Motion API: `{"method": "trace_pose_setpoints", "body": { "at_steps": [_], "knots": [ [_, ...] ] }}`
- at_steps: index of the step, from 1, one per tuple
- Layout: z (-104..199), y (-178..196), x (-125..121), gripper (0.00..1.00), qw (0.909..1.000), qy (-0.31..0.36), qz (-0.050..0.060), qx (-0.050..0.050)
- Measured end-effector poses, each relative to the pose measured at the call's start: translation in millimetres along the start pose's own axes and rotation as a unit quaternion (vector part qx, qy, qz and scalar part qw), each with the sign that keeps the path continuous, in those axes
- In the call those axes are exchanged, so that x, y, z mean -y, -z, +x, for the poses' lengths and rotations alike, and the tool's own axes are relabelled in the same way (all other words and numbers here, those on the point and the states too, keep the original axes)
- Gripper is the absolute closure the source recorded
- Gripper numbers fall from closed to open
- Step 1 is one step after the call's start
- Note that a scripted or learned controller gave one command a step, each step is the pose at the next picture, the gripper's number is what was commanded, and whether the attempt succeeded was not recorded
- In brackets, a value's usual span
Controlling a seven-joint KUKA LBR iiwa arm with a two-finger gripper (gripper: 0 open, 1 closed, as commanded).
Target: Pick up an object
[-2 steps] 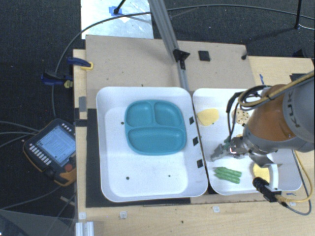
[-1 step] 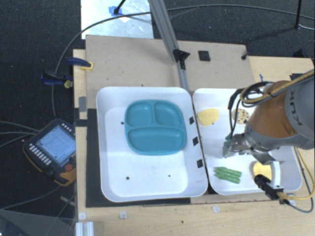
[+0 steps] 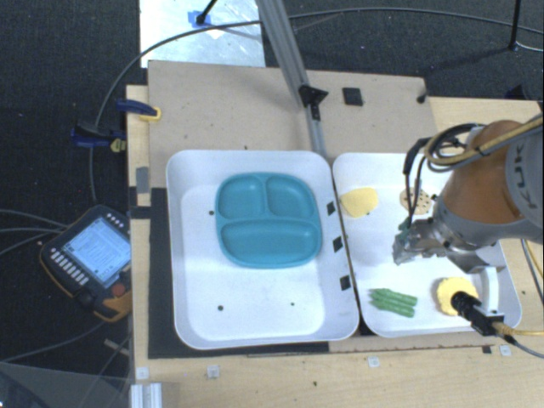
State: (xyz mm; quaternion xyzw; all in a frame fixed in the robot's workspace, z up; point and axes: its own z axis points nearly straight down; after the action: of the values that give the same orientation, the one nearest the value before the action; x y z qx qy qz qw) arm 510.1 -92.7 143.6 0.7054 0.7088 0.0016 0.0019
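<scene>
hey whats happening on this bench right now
A grey and orange robot arm reaches in from the right over the right bin, its end effector low above the bin floor. Around it lie a yellow piece, a green bean-like bundle and a second yellow item. Nothing is visibly held. The left bin holds a blue divided plate.

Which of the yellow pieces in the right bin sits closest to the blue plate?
The pale yellow piece at the right bin's upper left, close to the divider. The other yellow piece lies at lower right, beyond the green beans.
</scene>
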Motion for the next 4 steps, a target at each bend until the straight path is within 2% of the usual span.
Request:
{"method": "trace_pose_setpoints", "body": {
  "at_steps": [1,2,3,4],
  "knots": [
    [-6.1,61.5,-6.7,1.0,1.0,0.0,-0.002,0.001],
    [-4.8,105.0,-8.5,1.0,1.0,0.0,-0.001,0.0],
    [47.2,93.0,-15.4,1.0,1.0,0.003,0.002,-0.001],
    [98.8,100.6,-30.5,1.0,1.0,0.003,0.001,-0.002]
  ]
}}
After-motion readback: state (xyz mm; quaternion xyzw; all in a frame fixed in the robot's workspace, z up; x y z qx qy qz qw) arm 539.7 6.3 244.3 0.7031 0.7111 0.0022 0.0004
